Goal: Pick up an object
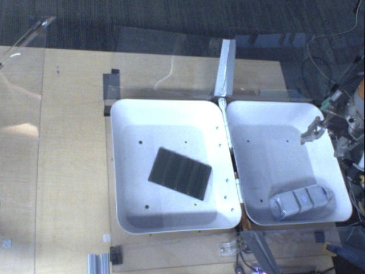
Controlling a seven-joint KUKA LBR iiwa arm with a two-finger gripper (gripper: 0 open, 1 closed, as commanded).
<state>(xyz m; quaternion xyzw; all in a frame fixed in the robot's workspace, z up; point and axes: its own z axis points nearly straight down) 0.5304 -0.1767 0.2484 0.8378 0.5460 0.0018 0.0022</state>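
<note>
The dark ribbed pad lies flat in the bin well away from the gripper; the grey bottle lies nearer, below it. Descend squarely over the bottle's width. Whether the gripper is spread, I cannot tell.

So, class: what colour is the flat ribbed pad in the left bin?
Dark grey, almost black; the pad shows clearly in the camera view.

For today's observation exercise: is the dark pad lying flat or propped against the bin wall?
Flat. The dark pad lies on the left bin's floor, apart from every wall.
</note>
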